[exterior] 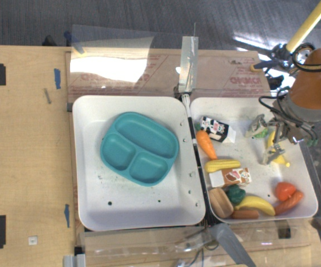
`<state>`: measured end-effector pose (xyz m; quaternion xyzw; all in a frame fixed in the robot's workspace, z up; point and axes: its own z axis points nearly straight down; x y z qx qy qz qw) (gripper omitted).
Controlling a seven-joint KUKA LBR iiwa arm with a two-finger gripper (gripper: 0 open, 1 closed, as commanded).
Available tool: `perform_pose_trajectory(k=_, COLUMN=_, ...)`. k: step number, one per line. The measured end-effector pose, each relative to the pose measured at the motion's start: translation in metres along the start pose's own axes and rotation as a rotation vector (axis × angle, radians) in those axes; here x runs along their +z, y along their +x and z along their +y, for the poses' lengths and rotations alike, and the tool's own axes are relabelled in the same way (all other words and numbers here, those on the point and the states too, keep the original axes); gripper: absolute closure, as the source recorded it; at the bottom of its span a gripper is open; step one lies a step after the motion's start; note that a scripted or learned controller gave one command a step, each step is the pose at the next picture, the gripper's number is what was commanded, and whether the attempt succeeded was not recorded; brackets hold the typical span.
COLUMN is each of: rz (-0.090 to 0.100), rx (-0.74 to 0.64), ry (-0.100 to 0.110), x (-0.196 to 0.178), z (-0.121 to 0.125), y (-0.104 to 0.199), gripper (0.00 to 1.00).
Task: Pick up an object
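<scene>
Clearly the gripper (276, 143) hung low over the right bin (310, 174), near that bin's right wall and toward its far right corner, with the orange band (311, 88) of the arm above it; whether anything sat between its metal parts could not be told, since cables and glare cluttered them, so no grasp could be claimed. Just beneath and beside it lay a small yellow piece (281, 160), and a pale greenish item (257, 125) lay just to its left, both close enough to count as the likeliest targets. Judged from this, the step in hand was the descent onto one object, and doing it well would have meant centering over a single item rather than straddling two, and keeping clear of the bin wall. Farther out, near the bin's right front corner, sat a red tomato (284, 190) touching a reddish sausage (290, 202), with a banana (256, 204) along the front edge beside a green vegetable (236, 194) and a brown bread roll (221, 202). Toward the left wall lay a carrot (206, 143), a corn cob (222, 164), a small printed carton (237, 176) and a black-and-white packet (215, 128). The crowded front cluster looked harder to separate cleanly. Beyond the divider, the left bin (88, 204) carried a teal divided plate (140, 148), well apart from the work.
</scene>
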<state>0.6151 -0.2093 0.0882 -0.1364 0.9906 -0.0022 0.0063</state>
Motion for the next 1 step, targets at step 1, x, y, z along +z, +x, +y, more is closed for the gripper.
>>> perform_pose_trajectory(k=1, rz=-0.015, rx=0.001, ry=0.006, x=-0.0149, z=-0.0009, y=-0.0045, gripper=1.00)
